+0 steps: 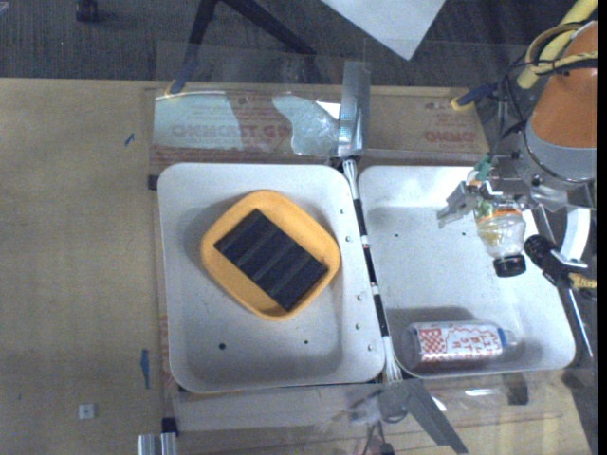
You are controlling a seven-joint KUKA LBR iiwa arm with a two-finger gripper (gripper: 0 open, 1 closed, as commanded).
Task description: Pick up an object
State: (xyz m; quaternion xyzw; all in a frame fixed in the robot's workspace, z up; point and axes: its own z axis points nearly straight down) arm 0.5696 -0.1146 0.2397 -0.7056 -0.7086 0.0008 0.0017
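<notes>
My gripper (487,205) is over the far right part of the right bin (417,282). It is shut on a small clear bottle (499,235) with an orange and green label and a black cap. The bottle hangs below the fingers with its cap pointing toward the front. A red and white checkered tube (459,340) lies on its side at the front of the right bin. A yellow-orange pad with a black ribbed panel (270,253) lies in the middle of the left bin (190,339).
A metal divider (365,254) runs between the two bins. Clear plastic wrap and a cardboard strip (247,126) lie behind the left bin. Cables hang beside the arm at the right edge of the right bin.
</notes>
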